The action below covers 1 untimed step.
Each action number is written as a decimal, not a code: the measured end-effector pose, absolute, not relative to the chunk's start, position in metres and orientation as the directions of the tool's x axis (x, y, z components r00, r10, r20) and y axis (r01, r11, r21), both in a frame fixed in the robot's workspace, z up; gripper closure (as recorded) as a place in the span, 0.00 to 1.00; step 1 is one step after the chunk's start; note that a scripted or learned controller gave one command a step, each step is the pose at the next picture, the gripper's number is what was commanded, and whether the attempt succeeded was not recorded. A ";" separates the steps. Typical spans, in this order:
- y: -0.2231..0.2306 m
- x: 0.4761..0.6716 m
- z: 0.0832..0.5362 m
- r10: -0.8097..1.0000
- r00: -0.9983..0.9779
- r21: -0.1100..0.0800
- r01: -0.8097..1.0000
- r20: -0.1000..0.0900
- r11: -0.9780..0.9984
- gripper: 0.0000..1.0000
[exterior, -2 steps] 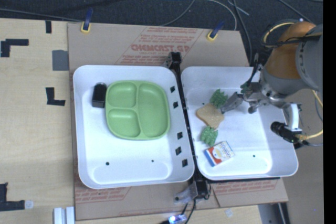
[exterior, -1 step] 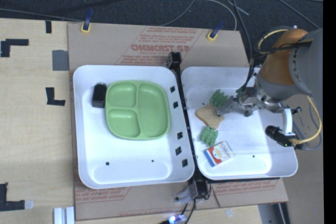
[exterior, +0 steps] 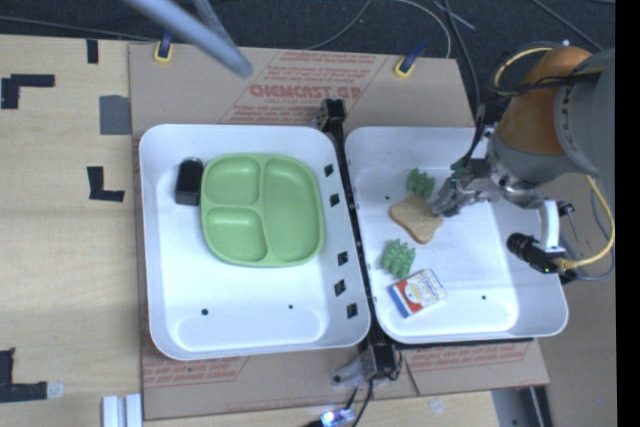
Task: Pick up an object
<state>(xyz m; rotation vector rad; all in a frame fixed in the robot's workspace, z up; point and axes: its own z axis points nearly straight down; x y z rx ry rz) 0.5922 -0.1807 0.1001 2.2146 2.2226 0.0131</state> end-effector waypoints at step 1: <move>-0.174 0.601 0.158 1.000 -0.003 0.005 1.000 -0.001 0.003 1.00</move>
